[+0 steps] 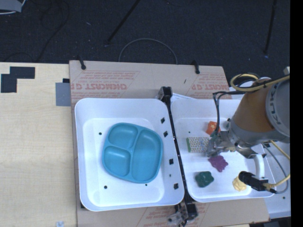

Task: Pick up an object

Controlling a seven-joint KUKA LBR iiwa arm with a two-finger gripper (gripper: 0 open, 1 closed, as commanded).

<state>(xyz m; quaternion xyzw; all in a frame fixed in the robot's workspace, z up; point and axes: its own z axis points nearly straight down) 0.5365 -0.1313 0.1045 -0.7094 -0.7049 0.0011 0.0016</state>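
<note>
Purple object [218, 163] lies just beside the end effector [213, 147], mid-bin.

Arm [265, 112] cut off at right edge, orange object [211, 126] partly hidden behind tool [211, 148], finger state unreadable

The cardboard sheet [142, 79] under the two bins carries red printed words. They stand upside down for this camera, and the biggest line seems to read "CHEMCREST C.P". The same print comes again further to the right, and also at the bottom edge, where it is too small to read.
</note>
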